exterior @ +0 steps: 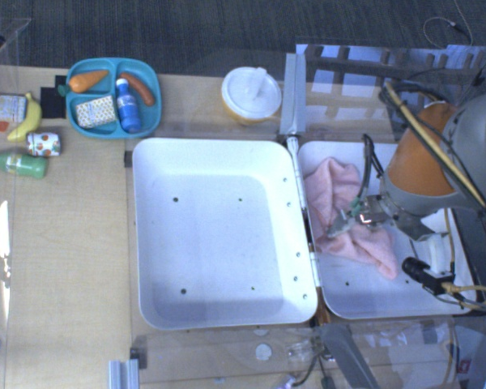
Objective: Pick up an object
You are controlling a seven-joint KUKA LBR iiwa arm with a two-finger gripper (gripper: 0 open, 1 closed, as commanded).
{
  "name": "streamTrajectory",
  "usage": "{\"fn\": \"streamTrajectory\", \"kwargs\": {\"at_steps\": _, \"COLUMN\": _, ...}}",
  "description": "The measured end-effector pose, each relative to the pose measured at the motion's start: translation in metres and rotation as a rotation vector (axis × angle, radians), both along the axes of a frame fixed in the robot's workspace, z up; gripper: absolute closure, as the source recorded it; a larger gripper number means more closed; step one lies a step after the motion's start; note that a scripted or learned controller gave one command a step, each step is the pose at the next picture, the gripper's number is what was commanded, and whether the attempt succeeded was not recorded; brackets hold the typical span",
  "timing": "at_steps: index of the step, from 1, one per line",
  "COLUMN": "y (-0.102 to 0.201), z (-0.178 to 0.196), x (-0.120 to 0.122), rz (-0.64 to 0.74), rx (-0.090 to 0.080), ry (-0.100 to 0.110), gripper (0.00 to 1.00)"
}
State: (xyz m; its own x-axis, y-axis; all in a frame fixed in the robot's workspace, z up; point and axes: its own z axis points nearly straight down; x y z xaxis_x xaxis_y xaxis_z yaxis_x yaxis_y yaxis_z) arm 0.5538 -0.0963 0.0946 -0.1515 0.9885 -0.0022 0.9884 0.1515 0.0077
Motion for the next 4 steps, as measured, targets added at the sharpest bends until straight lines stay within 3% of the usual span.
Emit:
{"fn": "streamTrajectory", "kwargs": {"at_steps": 1, "y": 0.006, "z": -0.005, "x": 0.102, "rz": 0.139, "rx": -0.004, "ry": -0.004, "gripper": 0.00}}
{"fn": "streamTrajectory", "kwargs": {"at_steps": 2, "y": -0.001, "z": 0.076, "x": 0.083, "rz": -0.047, "rx": 0.000, "ry": 0.007, "gripper": 0.00}}
{"fn": "streamTrajectory", "kwargs": {"at_steps": 3, "y": 0.008, "z": 0.001, "x": 0.114, "rz": 0.001, "rx": -0.002, "ry": 0.002, "gripper": 0.00}}
{"fn": "streamTrajectory", "kwargs": {"at_steps": 4, "y": -0.019, "z": -0.005, "x": 0.059, "rz": 0.055, "rx": -0.001, "ry": -0.005, "gripper": 0.00}}
